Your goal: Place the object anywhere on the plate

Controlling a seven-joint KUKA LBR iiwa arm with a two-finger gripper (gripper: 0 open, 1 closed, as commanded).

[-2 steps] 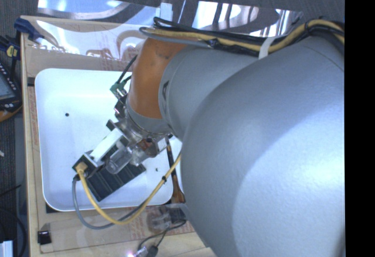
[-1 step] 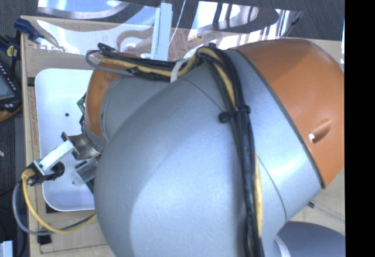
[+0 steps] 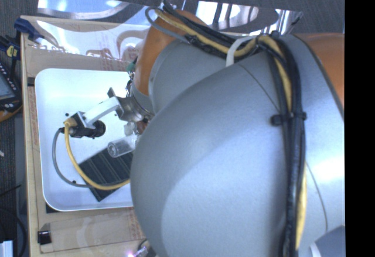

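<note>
Looming arm (image 3: 234,156): grey and bulky, nearest the camera, covering the centre and right of the view; an orange band (image 3: 161,54) shows at its upper left edge.
Cable bundle (image 3: 281,92): black and yellow, tied down along the arm's top and right side.
Gripper (image 3: 130,128): low over the left bin, mostly hidden under the arm; I cannot tell whether it is released or grasping anything.
White bracket (image 3: 96,112): juts left from the wrist and ends in a black fitting.
Yellow cable (image 3: 73,159): loops from that fitting down across the bin.
Object (image 3: 120,148): small, clear and tube-like, lying in the bin at the upper edge of a dark ribbed slab (image 3: 108,171), just beside the gripper.
Left bin (image 3: 50,92): white and shallow, on the wooden bench (image 3: 88,229).
</note>
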